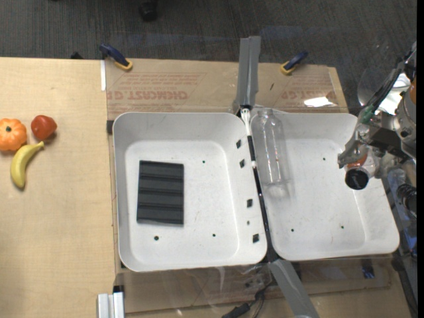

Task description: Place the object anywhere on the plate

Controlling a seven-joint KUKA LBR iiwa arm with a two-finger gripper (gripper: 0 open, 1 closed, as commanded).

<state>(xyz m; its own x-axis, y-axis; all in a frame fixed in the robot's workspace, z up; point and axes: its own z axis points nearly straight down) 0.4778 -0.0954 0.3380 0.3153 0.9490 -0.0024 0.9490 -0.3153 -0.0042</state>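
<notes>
The grey robot arm's pincer (363, 152) is hanging over the right-hand white plastic bin (331, 252), close to that bin's outer wall. I cannot tell if the pincer is wide or narrow. Nothing is showing in its hold.

The thing to move is, I am guessing, the see-through plastic bottle (270, 152). It is lying on its side in the same bin as the pincer, but across the bin from it, toward the left of the view. It is resting right against the wall where the two bins are meeting. Its long side is running from the far end of the bin toward the near end, so it is lying crosswise to the line from the pincer to it.

The plate is, I am thinking, the flat black ridged slab (160, 192). It is sitting even farther from the pincer, past the bottle, in the left-hand white plastic bin (212, 230). So the bottle is lying between the pincer and the plate.

Counting now: one pincer, one bottle, one black slab, two bins. Far off past both bins, on the pale wooden table (53, 257), three fruits are sitting: one orange round fruit (10, 136), one red round fruit (44, 127) and one yellow banana (23, 164).
</notes>
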